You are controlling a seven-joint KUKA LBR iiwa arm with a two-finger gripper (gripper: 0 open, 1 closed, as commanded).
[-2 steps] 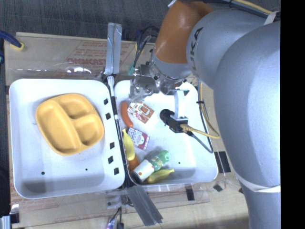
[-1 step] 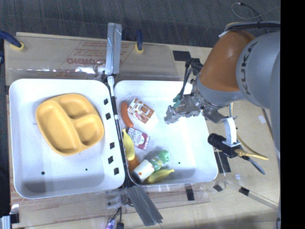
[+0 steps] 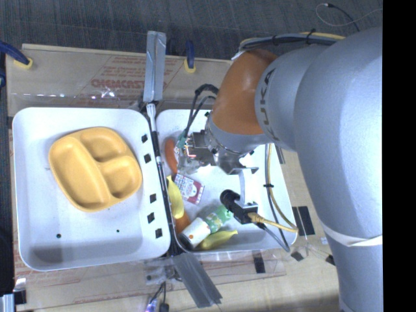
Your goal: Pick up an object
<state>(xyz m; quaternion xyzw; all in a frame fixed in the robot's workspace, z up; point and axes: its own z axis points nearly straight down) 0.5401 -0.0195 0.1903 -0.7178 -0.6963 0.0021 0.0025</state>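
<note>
My gripper hangs low over the upper left part of the right bin, under the arm's orange band. Right beside it on its left lies an orange, carrot-like piece. Just below it is a small red and white packet. A yellow banana-like piece lies along the bin's left wall. Further toward the front are a white bottle with a green label and another yellow piece. The arm's bulk covers the bin's right half.
The left bin holds a yellow divided plate. A grey divider bar runs between the two bins. A black cable plug and a yellow cable hang from the wrist over the right bin.
</note>
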